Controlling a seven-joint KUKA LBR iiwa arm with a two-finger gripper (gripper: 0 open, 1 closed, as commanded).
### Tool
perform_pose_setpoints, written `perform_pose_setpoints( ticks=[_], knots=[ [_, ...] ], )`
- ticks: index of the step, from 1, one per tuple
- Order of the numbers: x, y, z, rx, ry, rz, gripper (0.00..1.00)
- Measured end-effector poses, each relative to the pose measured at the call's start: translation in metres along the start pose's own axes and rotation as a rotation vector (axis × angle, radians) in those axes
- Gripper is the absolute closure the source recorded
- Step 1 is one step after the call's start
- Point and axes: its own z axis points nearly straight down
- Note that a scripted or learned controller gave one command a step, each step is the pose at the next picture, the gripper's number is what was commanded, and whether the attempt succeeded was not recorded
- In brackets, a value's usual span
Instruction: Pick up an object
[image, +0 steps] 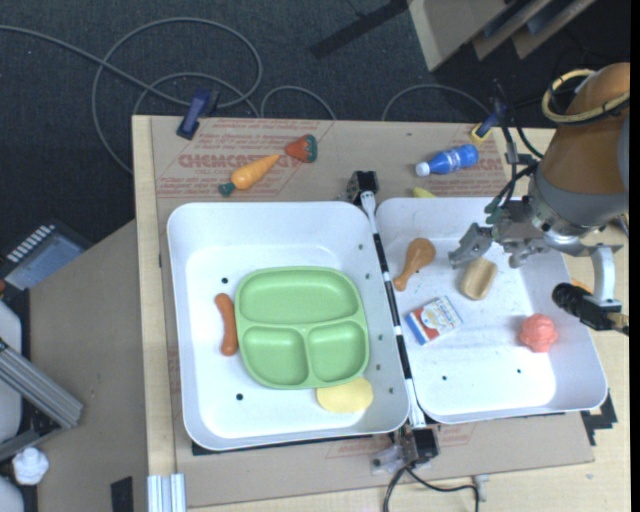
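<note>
The grey arm (585, 150) reaches in from the right, fingers (468, 247) spread apart.

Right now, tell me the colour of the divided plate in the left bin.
Light green; the plate shows clearly in the camera view.

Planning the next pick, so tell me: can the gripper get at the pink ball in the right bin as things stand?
Probably yes. The pink ball lies alone on bare bin floor, apart from the small carton and the tan block. The gripper hangs above that same right bin, with nothing between them.

Right bin (560, 395) floor open at front, drumstick (413, 260), bread roll (478, 279), carton (435, 320), pink ball (538, 332) crowding its rear half
</note>
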Motion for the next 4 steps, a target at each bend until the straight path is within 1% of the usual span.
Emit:
perform_pose_setpoints(
  ticks=[1, 2, 3, 4],
  knots=[
    [-0.064, -0.003, 0.109, 0.000, -0.001, 0.001, 0.00],
    [-0.101, 0.058, 0.074, -0.004, -0.002, -0.001, 0.00],
    [-0.045, 0.042, 0.109, 0.001, 0.001, -0.001, 0.00],
    [-0.046, 0.042, 0.099, -0.001, -0.001, -0.001, 1.00]
  ],
)
